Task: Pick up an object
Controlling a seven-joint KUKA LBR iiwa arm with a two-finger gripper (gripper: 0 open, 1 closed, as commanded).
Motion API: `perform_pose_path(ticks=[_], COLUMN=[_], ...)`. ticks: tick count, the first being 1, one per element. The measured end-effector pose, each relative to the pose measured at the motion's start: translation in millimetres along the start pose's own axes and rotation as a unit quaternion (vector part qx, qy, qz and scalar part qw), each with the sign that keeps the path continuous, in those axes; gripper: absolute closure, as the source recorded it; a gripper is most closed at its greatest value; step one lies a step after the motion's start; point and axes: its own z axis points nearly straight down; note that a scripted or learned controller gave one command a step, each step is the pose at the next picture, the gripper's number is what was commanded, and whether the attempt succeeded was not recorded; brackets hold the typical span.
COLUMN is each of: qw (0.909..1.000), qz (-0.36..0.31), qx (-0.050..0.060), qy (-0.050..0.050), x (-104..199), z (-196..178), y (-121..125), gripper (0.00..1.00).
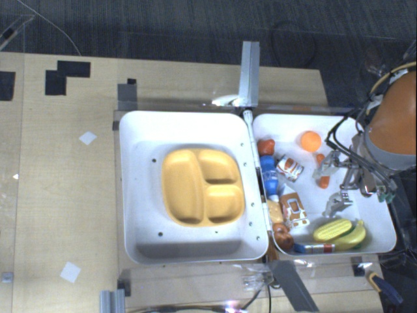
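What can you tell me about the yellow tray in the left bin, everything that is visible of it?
The yellow tray is a rounded, squarish dish, apparently of matte plastic, split by raised ridges into three compartments: one long one on the view's left and two smaller ones on its right. It lies flat, open side up, near the middle of the left bin, resting on the bin's white floor. Nothing else touches it, and nothing lies in its compartments.

A pale wooden bench [58, 175] fills the frame's lower part, bearing a left bin [137, 194] and right bin [384, 237] at centre-right.
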Motion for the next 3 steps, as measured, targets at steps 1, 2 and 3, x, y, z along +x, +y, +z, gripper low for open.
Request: perform_pose_path(ticks=[1,2,3], qw=[0.9948,0.9380,0.8685], qz=[0.102,0.347,0.496], qx=[0.000,0.001,0.001], qy=[0.000,-0.001,0.004], x=[-56.6,-85.6,-148.6], z=[65.1,91.8,105.9], y=[-34.2,-76.6,-75.9], gripper=[0.00,0.00,0.00])
